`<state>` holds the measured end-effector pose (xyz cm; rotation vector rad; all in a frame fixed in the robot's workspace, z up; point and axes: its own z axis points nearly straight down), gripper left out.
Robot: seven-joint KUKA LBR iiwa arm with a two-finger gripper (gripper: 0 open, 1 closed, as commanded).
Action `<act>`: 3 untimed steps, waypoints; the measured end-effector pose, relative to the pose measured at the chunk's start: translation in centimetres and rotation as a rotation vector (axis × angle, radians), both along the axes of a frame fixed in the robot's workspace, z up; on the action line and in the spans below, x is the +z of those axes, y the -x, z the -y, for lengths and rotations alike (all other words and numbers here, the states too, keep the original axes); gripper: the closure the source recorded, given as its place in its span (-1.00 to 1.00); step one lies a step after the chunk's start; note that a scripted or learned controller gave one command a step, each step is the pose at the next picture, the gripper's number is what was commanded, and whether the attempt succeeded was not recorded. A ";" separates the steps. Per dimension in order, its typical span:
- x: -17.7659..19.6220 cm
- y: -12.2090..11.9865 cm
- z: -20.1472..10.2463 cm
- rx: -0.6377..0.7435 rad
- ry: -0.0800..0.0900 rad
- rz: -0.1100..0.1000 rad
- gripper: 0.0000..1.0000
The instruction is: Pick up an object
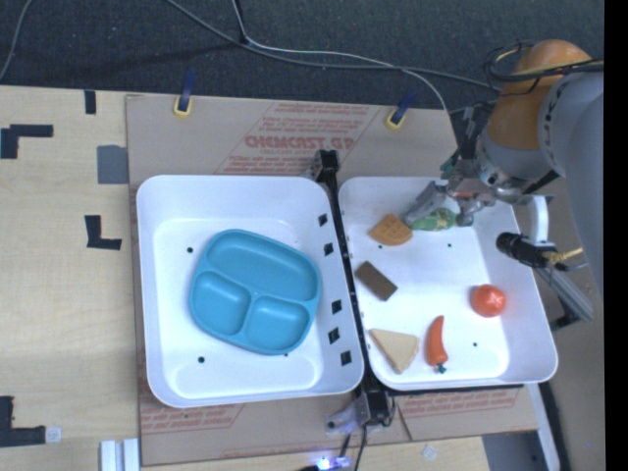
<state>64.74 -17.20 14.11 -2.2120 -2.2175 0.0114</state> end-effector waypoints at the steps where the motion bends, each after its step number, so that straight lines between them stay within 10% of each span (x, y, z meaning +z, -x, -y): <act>1: -5.3 0.0 0.0 -0.002 0.001 0.008 -1.00; 2: -4.0 -0.2 -0.2 0.002 -0.004 0.005 1.00; 3: 0.6 0.1 -1.2 0.000 0.001 0.011 1.00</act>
